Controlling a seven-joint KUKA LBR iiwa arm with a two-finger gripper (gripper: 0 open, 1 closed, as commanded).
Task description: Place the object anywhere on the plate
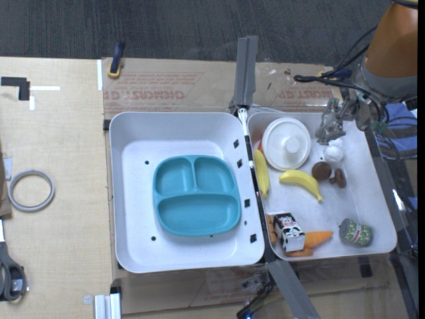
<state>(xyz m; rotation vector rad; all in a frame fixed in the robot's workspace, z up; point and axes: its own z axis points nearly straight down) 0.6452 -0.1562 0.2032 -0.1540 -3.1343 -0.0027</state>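
Plate [197,205]: teal, three compartments, flat at centre of left bin [126,191]; nothing on it.
Right bin [372,198]: white, touching left bin along the middle divider.
Hand [330,133]: metallic, above upper part of right bin, just over a small white object [333,153]; open or closed state not discernible.
Arm [395,35]: grey with orange band, at upper right.
White bowl [287,143]: round, upper left of right bin.
Bananas: one [261,173] along the divider wall, one [302,182] mid-bin.
Brown pieces [328,173]: just below the white object.
Carton [288,231] and carrot [313,239]: lower left of right bin, touching.
Green object [356,232]: lower right corner.
Worktop [60,244]: tape ring [29,190] at left.
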